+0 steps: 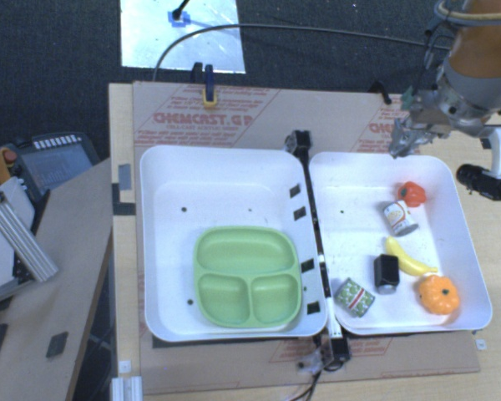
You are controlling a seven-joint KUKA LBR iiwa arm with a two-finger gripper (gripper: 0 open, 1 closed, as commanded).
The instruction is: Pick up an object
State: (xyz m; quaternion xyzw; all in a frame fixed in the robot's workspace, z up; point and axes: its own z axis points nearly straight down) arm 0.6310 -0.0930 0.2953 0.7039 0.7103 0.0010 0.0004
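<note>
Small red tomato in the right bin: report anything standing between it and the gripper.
Nothing visible stands in the way. The gripper hangs over the far rim of the right bin, and the small red tomato lies just below it in the view, bare white floor between. The nearest thing, a white can, lies on the tomato's near side.

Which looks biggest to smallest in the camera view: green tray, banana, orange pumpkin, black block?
1. green tray, by far the largest.
2. banana and orange pumpkin: the banana is longer, the pumpkin bulkier; too close to rank.
3. black block, the smallest.
</note>
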